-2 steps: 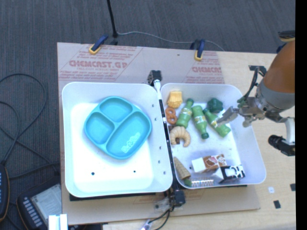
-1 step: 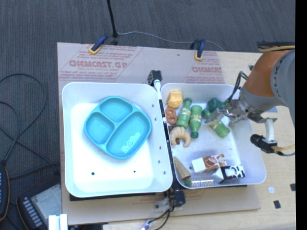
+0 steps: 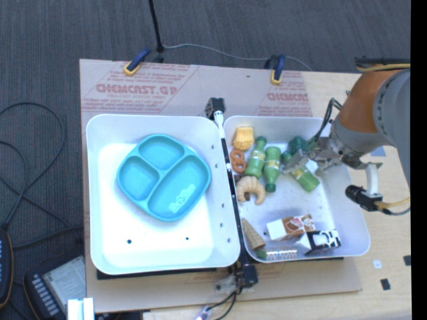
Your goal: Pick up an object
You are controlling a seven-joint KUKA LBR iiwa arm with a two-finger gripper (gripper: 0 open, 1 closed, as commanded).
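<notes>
Where the arm reaches in from the right of the camera view, its pincer (image 3: 308, 160) sits low over the upper right part of the right bin (image 3: 353, 239), among the small green items there. How its fingers stand I cannot tell, since the metal parts blur into the clutter beneath.

Just at the pincer lies a green bottle (image 3: 305, 177), tilted, and a dark green piece (image 3: 294, 145) sits near the bin's far wall; either looks like the intended target, though nothing is plainly clamped. To their left, two more green bottles (image 3: 265, 163) lie side by side, with a yellow corn cob (image 3: 243, 138) above them, a pretzel (image 3: 237, 159) against the divider and a croissant (image 3: 251, 189) below. Nearer the front edge are a cone (image 3: 252, 236), a small brown and white box (image 3: 291, 227) and a black and white item (image 3: 325, 239).

The left bin (image 3: 107, 245) holds a blue divided plate (image 3: 164, 177), lying flat and well apart from the action. Both bins rest on a cardboard sheet (image 3: 133, 89) clamped to the table, presumably so they do not slide when the arm presses down. The crowding suggests a grasp may nudge neighbours.
</notes>
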